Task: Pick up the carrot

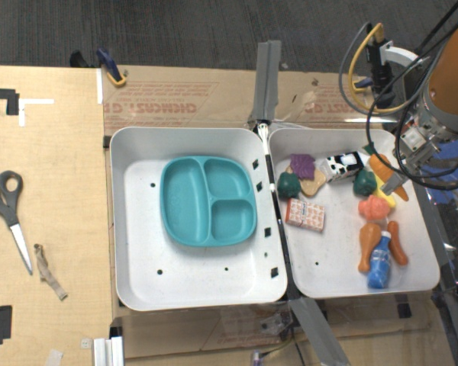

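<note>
The carrot point(381, 165) is a slim orange piece lying slantwise near the right wall of the right bin point(320, 269), just past a small green toy point(364, 181). The gripper point(395, 180) comes in from the right under a tangle of black cables and hangs directly over the carrot's lower end. A grey part of it covers the middle of the carrot. Nothing is lifted; the carrot rests on the bin floor.
The right bin also holds a purple toy point(301, 165), a black-and-white toy point(343, 165), a pink box point(305, 216), an orange-pink ball point(374, 208), orange drumsticks point(369, 246) and a blue bottle point(378, 269). A teal divided plate point(210, 202) lies in the left bin point(137, 273). Scissors point(9, 208) lie on the bench.
</note>
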Robot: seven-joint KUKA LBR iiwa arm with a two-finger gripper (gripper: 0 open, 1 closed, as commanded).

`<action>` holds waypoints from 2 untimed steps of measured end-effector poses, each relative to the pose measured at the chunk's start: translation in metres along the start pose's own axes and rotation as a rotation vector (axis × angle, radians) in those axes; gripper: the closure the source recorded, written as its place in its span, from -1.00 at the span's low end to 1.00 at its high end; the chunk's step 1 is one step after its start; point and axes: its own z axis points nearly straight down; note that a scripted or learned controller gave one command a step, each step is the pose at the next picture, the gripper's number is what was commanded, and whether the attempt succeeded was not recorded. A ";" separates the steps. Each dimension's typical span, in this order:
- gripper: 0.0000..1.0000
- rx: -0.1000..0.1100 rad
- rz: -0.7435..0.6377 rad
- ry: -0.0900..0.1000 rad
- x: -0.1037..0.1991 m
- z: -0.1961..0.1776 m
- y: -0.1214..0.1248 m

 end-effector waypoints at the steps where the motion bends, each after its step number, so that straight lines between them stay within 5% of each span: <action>1: 1.00 0.000 -0.249 -0.001 -0.050 -0.004 -0.041; 2: 1.00 0.000 -0.482 -0.001 -0.072 -0.003 -0.118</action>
